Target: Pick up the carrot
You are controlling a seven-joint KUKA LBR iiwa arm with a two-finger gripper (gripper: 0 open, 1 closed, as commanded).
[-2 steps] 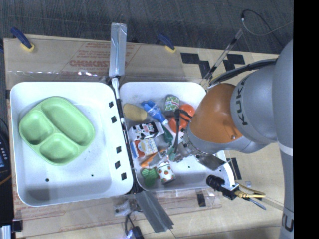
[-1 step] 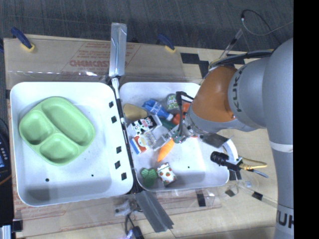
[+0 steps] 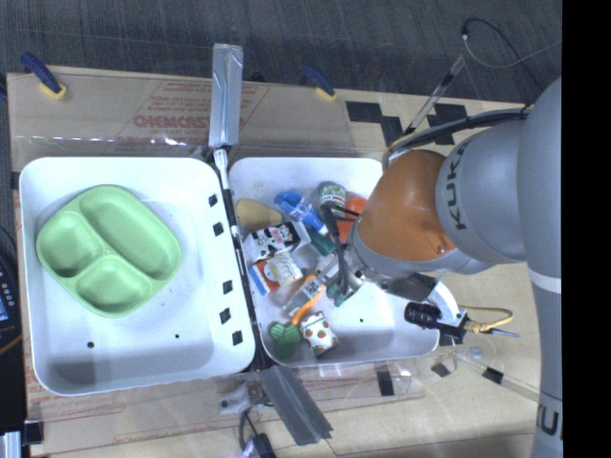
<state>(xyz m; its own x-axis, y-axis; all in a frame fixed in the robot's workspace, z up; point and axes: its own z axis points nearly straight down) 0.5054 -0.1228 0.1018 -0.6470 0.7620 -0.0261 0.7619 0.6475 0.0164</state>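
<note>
The carrot (image 3: 305, 304) is a small orange piece lying slanted in the near-left part of the right bin (image 3: 382, 337), among other toy food. A green leafy piece (image 3: 282, 333) lies just below its lower end. My gripper (image 3: 337, 284) hangs low over the bin's middle, just right of and above the carrot's upper end. The orange wrist band (image 3: 406, 219) and the grey arm hide the bin's right half. I cannot see anything held in the gripper.
The left bin holds a green divided plate (image 3: 107, 248). Around the carrot lie a spotted cup (image 3: 321, 335), a red-and-white packet (image 3: 278, 273), a cow-patterned carton (image 3: 272, 241), a tan wedge (image 3: 260, 214), a blue item (image 3: 290, 202) and a can (image 3: 331, 196).
</note>
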